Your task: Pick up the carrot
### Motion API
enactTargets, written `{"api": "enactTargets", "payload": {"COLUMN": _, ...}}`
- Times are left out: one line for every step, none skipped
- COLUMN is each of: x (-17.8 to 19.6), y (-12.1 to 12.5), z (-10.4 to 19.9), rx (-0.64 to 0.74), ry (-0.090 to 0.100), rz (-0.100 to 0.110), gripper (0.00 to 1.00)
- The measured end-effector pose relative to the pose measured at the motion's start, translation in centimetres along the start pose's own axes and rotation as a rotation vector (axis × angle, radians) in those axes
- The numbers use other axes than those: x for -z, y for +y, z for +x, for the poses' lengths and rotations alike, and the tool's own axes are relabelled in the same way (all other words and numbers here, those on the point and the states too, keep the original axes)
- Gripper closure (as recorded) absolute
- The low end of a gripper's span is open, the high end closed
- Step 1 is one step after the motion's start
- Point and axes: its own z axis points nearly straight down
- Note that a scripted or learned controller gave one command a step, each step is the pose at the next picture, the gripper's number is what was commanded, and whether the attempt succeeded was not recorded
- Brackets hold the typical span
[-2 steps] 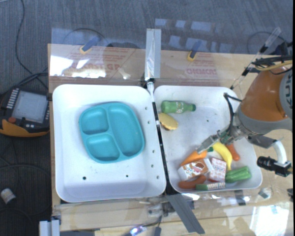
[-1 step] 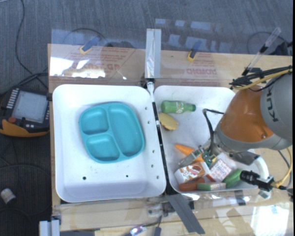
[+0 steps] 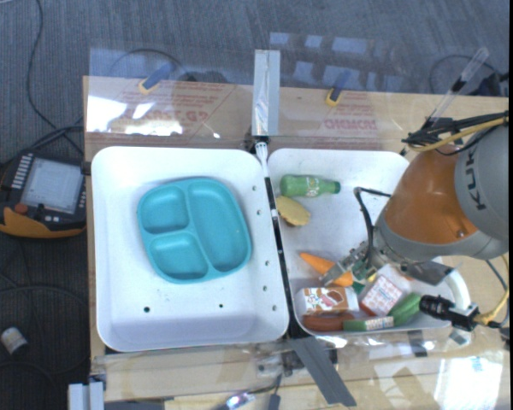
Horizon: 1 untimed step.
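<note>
The carrot (image 3: 317, 262) is a small orange wedge lying in the right bin (image 3: 342, 162), left of centre toward the front. A second orange bit (image 3: 343, 278) lies just beside it, under the gripper. The gripper (image 3: 359, 260) hangs low over the bin at the carrot's right end, very close to it or touching it. The arm's orange band (image 3: 427, 199) and grey wrist hide the right part of the bin.
A green bottle (image 3: 308, 185) and a yellowish round piece (image 3: 294, 213) lie at the right bin's back left. Small boxes (image 3: 327, 299), a red sausage (image 3: 323, 321) and a green vegetable (image 3: 405, 308) crowd its front. The left bin holds a teal divided plate (image 3: 193, 227).
</note>
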Motion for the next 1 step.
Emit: {"api": "enactTargets", "payload": {"x": 15.69, "y": 3.73, "z": -1.38, "rx": -0.044, "ry": 0.006, "rz": 0.021, "gripper": 1.0}}
